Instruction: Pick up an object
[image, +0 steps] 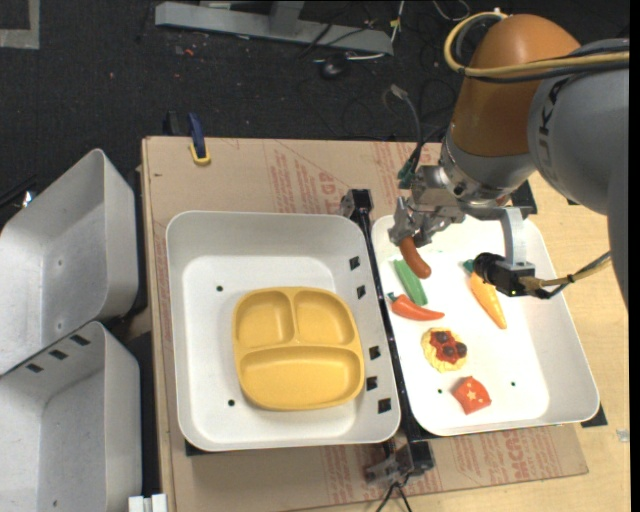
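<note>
Red wedge toy (471, 394) lies nearest; gripper (415, 238) over brown sausage toy (415, 257), jaws' state unclear; descend centred, close squarely across it

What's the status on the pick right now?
End effector low over right white bin, at small brown sausage. Grasp unconfirmed. Green bean, red chilli crowd alongside.

Both my bins (190, 330) are white. Tray (298, 347) is plain yellow. Sausage (415, 258) is red-brown, bean (410, 282) green, chili (417, 311) red-orange, carrot (488, 300) orange w/ green top. Pizza (445, 349) is yellow w/ red & dark spots; strawberry (471, 395) red.
</note>
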